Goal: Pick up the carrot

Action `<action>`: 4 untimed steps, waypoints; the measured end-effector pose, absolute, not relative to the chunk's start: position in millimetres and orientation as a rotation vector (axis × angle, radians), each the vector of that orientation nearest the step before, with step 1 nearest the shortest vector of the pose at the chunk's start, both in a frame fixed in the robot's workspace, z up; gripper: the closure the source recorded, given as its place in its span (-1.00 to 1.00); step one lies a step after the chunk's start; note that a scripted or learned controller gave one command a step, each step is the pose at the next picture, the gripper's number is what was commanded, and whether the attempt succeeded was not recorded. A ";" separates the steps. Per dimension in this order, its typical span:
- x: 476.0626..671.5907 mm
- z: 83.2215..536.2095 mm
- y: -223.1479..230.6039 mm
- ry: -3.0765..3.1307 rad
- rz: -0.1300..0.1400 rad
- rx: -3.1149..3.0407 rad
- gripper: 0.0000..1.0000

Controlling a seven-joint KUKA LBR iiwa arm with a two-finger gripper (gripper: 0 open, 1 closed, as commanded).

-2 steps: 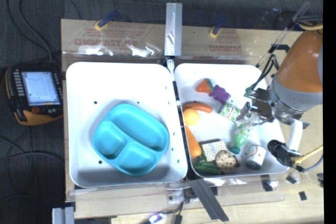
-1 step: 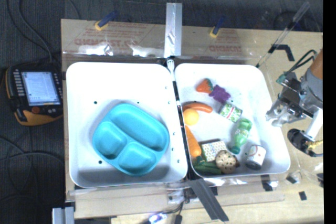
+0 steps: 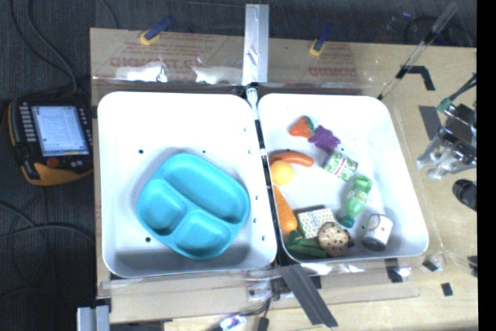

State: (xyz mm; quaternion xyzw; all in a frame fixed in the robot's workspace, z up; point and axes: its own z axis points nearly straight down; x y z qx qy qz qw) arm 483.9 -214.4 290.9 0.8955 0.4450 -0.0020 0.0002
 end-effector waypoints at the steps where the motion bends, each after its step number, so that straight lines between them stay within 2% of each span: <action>1: 550.4 326.1 -209.4 1.051 -0.008 2.959 1.00; 2: 625.2 298.5 -218.0 0.935 -0.009 2.998 1.00; 3: 563.3 296.9 -224.3 1.074 -0.009 2.951 1.00; 4: 632.9 309.8 -210.1 0.931 -0.007 2.999 1.00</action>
